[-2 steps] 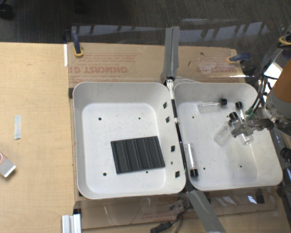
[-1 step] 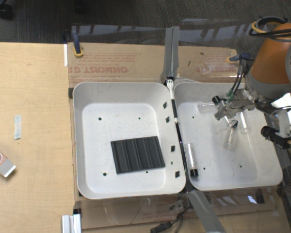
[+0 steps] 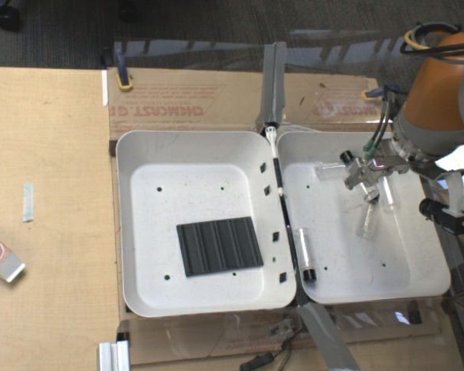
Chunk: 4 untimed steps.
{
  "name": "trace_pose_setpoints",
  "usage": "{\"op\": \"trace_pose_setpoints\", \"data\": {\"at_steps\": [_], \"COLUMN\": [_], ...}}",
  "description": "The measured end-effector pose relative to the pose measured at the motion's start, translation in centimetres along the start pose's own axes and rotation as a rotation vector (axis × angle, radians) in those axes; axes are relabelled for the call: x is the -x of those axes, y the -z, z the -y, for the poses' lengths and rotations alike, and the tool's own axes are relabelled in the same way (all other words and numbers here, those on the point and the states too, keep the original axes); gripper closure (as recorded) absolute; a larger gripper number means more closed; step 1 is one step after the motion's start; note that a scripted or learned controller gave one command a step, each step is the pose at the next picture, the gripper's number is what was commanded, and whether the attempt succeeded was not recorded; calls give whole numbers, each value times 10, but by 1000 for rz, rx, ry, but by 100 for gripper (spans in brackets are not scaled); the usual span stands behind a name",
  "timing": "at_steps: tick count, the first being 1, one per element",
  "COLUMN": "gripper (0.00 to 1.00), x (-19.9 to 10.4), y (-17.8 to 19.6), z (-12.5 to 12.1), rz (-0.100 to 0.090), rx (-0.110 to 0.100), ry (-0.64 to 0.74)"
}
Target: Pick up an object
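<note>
Two white bins side by side on a bench. Left bin (image 3: 139, 207) holds a black ribbed pad (image 3: 219, 246), lying flat, slightly rotated, toward the near half of the floor, apart from all walls. Nothing touches it.

Right bin (image 3: 417, 280) holds a clear tube with a black cap (image 3: 303, 255), lying along the left wall, cap end toward the near edge, touching or just beside that wall. This looks like the only loose object in the right bin, well apart from the gripper.

Arm (image 3: 437, 91) comes in from the right, orange band visible at upper right. Gripper (image 3: 369, 207) sits over the right bin, in its far-middle part, pointing down. The fingers (image 3: 367, 221) are pale and translucent against the white floor, so they blur; I cannot tell whether they are open or closed. Nothing is visibly between them. Whether the tips touch the bin floor is also unclear.

A grey divider bar (image 3: 274, 83) runs between the bins at the far side. Cardboard (image 3: 185, 103) with red print lies under the far edge of both bins. On the tan bench surface (image 3: 46, 130) to the left: a small grey strip (image 3: 28, 202) and a red-and-white item (image 3: 0, 258) at the left edge, partly cut off, both well apart from the bins.
</note>
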<state>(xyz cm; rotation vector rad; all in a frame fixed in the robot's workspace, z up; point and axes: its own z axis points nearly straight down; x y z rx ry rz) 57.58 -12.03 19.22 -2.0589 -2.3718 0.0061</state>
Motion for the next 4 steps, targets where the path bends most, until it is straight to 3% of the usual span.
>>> {"op": "trace_pose_setpoints", "data": {"at_steps": [1,4], "gripper": [100,100], "x": [-12,-11], "y": [19,43], "z": [-33,-33], "rz": [-1,5], "rx": [2,-2], "ry": [-4,1]}}
